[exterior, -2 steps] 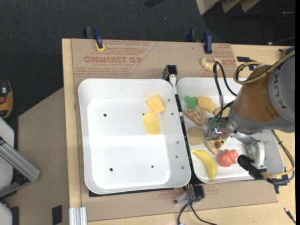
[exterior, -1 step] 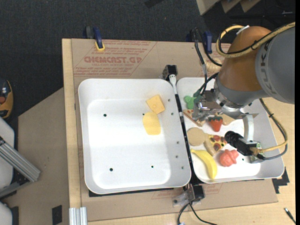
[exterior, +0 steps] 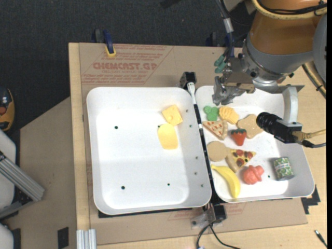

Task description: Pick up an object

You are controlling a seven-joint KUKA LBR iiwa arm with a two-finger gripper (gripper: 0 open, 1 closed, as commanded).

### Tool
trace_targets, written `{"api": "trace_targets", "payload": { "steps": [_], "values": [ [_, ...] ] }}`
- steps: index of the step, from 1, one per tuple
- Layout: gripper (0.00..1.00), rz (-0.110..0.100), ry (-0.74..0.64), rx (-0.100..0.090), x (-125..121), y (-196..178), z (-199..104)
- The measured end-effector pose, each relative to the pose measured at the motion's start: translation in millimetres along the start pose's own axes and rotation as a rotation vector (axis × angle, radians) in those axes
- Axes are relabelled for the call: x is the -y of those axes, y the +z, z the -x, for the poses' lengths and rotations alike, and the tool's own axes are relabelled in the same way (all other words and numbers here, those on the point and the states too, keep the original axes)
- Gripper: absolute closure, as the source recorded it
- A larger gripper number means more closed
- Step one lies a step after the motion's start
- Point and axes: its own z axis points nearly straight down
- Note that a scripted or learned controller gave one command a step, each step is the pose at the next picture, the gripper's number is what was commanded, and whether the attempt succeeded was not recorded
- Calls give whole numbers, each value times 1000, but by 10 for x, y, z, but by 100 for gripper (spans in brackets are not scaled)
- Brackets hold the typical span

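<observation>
My gripper (exterior: 222,97) hangs over the far left corner of the right bin (exterior: 303,183), just above a small green toy (exterior: 210,110) and a yellow ridged piece (exterior: 229,113). Below them lie a pizza slice (exterior: 215,128), a strawberry (exterior: 238,136), a tan bread shape (exterior: 249,124), a beige round piece (exterior: 217,150), a second pizza slice (exterior: 241,157), a banana (exterior: 229,179), a red lump (exterior: 252,175) and a green can (exterior: 282,168). In the left bin (exterior: 104,139) lie two yellow cheese pieces (exterior: 171,114) (exterior: 167,137).
The grey arm with its orange band (exterior: 285,25) covers the upper right of the view. A black cylinder (exterior: 277,127) on a white bracket juts over the right bin's far side. Clips (exterior: 188,80) hold the bins where they meet. Cardboard (exterior: 124,61) lies under both bins.
</observation>
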Motion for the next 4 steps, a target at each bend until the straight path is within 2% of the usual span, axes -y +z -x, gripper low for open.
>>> {"api": "trace_targets", "payload": {
  "steps": [1, 2, 3, 4],
  "values": [
    [100, -30, 7, 5, -250, 1282, -179],
    [100, 0, 4, 2, -846, -8, -557],
    [100, -32, 9, 5, -523, 1539, -745],
    [100, -27, 4, 3, -446, 1939, -1424]
  ]
}}
